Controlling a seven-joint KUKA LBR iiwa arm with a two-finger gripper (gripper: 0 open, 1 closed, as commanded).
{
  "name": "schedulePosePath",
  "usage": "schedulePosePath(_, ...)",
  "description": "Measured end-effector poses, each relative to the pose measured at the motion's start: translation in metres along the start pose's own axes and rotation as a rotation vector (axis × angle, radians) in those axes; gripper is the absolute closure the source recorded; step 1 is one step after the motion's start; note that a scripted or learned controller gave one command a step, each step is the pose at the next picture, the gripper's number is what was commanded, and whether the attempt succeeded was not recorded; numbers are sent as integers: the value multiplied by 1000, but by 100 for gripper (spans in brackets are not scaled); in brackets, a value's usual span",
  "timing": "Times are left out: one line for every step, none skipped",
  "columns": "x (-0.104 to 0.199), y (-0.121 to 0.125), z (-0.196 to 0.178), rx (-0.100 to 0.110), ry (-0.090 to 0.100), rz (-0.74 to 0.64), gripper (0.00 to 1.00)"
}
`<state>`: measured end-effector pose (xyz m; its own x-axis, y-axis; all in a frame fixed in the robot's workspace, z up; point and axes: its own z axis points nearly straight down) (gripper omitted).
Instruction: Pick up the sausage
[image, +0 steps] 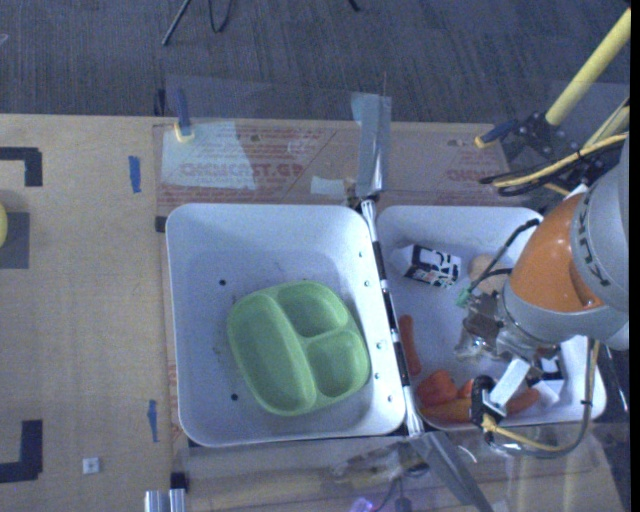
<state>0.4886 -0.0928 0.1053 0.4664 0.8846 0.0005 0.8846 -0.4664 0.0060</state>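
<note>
- Hanging low over the near end of the right bin (570, 405), the gripper (497, 392) is pointing down and leftward from the grey arm (560, 290) with its orange band, which is reaching in from the right.
- Whether anything is sitting between the gripper's tips cannot be told from this view, because the wrist and its cables are covering that spot.
- Lying along the left wall of the right bin, the sausage (408, 346) is showing as a thin reddish stick, running near to far, just left of the gripper and apart from it.
- Sitting in the near left corner of the right bin, an orange-red rounded piece (436, 388) is resting just beside the gripper's lower end, with another orange piece (522, 400) peeking out to the right of the gripper.
- Resting toward the far side of the right bin, a small black-and-white packet (432, 266) is lying well apart from the sausage, and a pale rounded item (483, 266) is sitting just right of it, partly hidden by the arm.
- Sitting in the middle of the left bin (200, 240), a green divided plate (298, 346) is lying tilted with its three compartments facing up.
</note>
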Motion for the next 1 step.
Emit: schedulePosePath(0, 0, 0, 0, 0, 0, 0)
